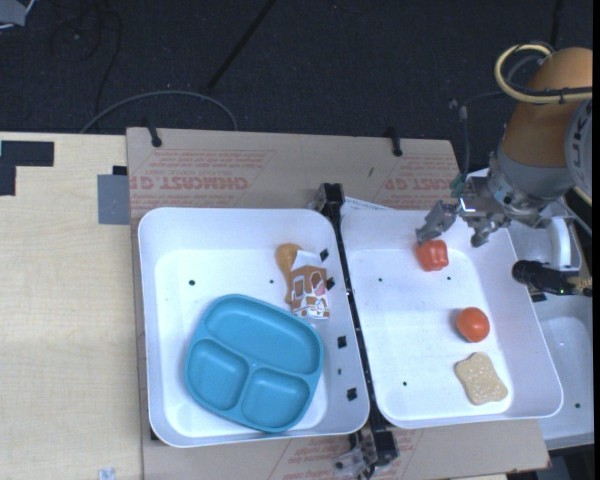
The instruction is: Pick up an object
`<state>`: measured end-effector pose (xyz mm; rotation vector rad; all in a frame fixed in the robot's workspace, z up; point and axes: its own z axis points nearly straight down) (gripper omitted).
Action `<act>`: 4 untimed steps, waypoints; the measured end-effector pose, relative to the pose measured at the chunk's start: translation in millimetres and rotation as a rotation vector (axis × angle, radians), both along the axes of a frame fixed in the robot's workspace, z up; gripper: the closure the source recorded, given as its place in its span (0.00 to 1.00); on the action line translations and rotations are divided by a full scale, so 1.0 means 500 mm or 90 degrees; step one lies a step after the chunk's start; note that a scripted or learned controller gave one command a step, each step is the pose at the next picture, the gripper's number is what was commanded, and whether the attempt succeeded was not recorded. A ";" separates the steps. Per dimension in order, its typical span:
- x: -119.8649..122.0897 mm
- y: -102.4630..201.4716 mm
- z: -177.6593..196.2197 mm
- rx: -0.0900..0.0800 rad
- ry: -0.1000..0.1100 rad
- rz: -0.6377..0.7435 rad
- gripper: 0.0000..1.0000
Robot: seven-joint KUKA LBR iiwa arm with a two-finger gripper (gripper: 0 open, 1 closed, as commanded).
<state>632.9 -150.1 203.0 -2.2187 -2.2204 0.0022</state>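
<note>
The claw (458,225) hangs over the far part of the right bin (540,318), its two fingers splayed apart with nothing between them. One fingertip sits just above the small red-orange block (433,256), the nearest candidate; whether it touches the block cannot be told from this slanted view.

Right bin contents: the red-orange block near the far wall, a round red tomato-like piece (472,324) toward the right wall, and a tan bread-slice-shaped piece (480,379) near the front right corner. All three lie well apart from each other.

Left bin (160,268): a blue divided plate (252,362) resting at a tilt in the front half, a small printed packet (309,293) just beyond it, and a brownish item (287,259) touching the packet's far side.

Handling judgement: the block looks like light, rigid toy food with a smooth plastic surface, so probably slippery but not fragile. Its sides appear roughly flat, so a pinch across opposite faces at mid-height seems best (the round tomato would roll more readily under an off-centre squeeze). The bread piece lies flat and low, likely hard to get fingers under.

The block sits close to the bin's far wall, which may crowd one finger.
</note>
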 end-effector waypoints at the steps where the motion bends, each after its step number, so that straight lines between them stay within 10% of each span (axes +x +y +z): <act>1: -0.002 0.006 -0.086 0.000 0.002 0.000 0.00; 3: -0.007 0.011 -0.235 0.000 0.002 -0.001 0.00; 4: -0.006 0.010 -0.211 0.000 0.001 -0.001 1.00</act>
